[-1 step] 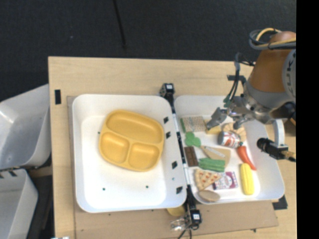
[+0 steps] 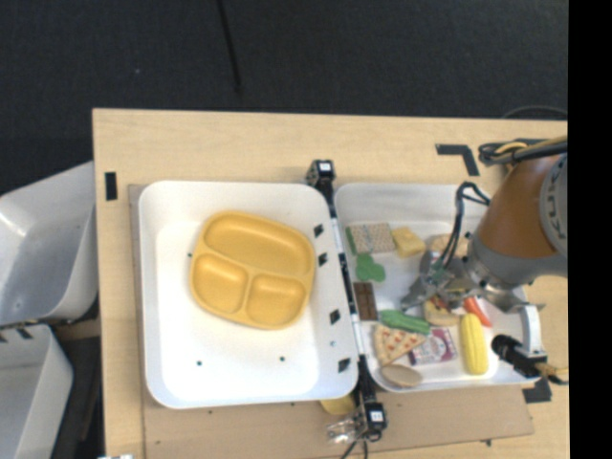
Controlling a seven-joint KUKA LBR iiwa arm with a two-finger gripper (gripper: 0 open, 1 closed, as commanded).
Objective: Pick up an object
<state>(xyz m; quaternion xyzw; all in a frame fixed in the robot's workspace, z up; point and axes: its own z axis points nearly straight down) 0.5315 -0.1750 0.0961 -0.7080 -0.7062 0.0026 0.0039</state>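
Crowding the end effector (image 2: 427, 290): pizza slice (image 2: 395, 342), corn (image 2: 472, 343).

Light wood table (image 2: 239, 146) at centre. Dark carpeted floor (image 2: 287, 36) toward 12 o'clock. White plastic tubs (image 2: 38, 247) off table edge at 9 o'clock.

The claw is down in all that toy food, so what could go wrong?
1. The claw sits low in the right bin, where toys are packed close, so it might nudge the corn or pizza slice instead of gripping anything.
2. It might pinch two toys together, and one could slip out.
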